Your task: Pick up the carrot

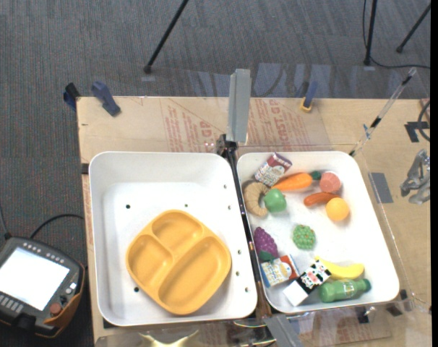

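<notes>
The carrot (293,182) is orange with a green stub at its right end. It lies near the back of the right bin (378,223), tilted slightly, between a small carton (272,170) and a pinkish-red round fruit (330,182). A green apple (275,201) sits just below its left tip. My gripper (419,176) is a grey shape at the far right, outside the right bin and well to the right of the carrot, over the bench top.
The right bin also holds a bagel (254,198), a red sausage (319,199), an orange (337,209), broccoli (303,236), grapes (265,243), a juice box (278,271), a banana (342,270) and a green bottle (344,289). A yellow divided plate (178,260) lies in the left bin (103,194).
</notes>
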Controlling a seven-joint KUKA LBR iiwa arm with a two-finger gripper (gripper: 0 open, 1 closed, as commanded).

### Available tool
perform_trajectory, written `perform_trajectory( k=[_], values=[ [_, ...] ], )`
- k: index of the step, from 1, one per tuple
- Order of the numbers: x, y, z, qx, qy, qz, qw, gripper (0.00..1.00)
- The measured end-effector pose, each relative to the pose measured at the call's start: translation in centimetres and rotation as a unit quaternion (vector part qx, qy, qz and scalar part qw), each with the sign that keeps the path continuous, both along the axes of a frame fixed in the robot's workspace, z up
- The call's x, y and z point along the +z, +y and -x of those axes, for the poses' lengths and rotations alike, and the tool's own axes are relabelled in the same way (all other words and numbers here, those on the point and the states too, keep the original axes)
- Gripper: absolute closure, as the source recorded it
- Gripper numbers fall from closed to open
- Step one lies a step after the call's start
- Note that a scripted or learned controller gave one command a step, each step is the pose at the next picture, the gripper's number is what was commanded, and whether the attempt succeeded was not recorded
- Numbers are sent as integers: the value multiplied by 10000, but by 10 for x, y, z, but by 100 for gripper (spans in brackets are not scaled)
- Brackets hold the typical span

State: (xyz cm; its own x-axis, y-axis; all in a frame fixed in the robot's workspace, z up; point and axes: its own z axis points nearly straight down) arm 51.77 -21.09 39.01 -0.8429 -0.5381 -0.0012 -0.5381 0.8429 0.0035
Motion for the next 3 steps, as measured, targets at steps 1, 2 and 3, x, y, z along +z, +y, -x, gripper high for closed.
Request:
perform_trajectory(
  k=[1, 2, 3],
  values=[
    [97, 0, -52, 1368, -31, 6, 9906, 100],
    [26, 0, -11, 3169, -9, -14, 9485, 100],
    [32, 0, 40, 4025, -25, 1, 9154, 100]
  ],
)
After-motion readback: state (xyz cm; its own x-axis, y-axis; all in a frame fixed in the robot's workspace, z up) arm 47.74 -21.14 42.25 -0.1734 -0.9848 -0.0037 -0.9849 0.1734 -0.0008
